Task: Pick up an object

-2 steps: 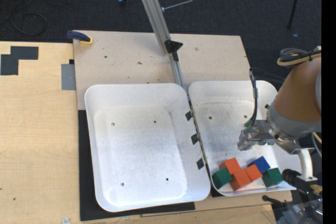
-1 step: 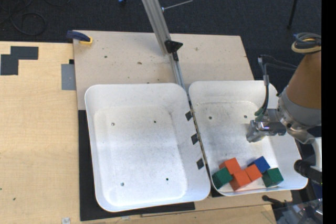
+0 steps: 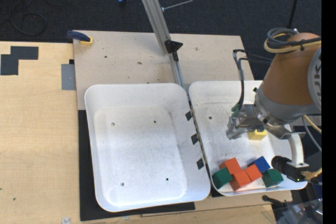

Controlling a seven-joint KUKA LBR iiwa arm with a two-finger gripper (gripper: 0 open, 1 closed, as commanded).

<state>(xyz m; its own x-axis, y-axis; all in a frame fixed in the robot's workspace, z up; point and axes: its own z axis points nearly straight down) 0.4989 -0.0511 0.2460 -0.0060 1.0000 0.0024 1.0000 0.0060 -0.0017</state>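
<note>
Gripper (image 3: 242, 126): low over the right bin (image 3: 212, 99); cannot tell how far open it is or whether it grips anything.
Yellow block (image 3: 257, 135): just beside the gripper, partly hidden, perhaps touching.
Block cluster: nearer the front rim than the gripper; orange blocks (image 3: 239, 171), blue block (image 3: 262, 163), green blocks (image 3: 222, 178).
Left bin (image 3: 105, 99): well away from the gripper, white.
</note>
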